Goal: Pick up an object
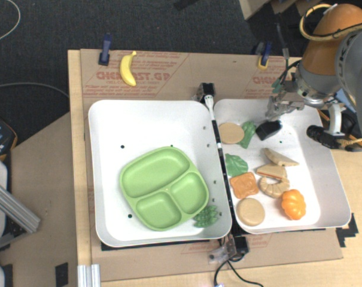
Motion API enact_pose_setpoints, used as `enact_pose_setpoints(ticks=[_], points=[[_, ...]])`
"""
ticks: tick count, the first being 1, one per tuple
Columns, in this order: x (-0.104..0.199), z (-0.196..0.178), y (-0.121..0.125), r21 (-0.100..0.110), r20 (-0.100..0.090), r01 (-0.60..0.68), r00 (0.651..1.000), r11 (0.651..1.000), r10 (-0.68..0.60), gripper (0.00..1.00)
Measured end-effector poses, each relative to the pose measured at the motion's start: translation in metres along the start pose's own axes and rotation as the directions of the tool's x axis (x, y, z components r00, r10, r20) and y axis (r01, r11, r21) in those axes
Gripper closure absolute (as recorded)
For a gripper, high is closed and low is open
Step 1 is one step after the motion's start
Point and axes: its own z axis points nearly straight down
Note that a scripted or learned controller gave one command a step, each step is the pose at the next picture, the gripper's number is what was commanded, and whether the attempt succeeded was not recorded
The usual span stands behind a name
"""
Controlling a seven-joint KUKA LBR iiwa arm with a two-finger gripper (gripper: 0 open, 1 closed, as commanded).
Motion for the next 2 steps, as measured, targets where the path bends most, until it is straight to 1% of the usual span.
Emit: enact_pose_setpoints(ticks=[1, 2], points=[[0.128, -0.055, -0.038, 0.002, -0.005, 0.008, 1.000, 1.000, -0.008, 1.00], [0.164, -0.051, -0.053, 0.006, -0.003, 0.001, 1.000, 1.000, -0.001, 1.00]])
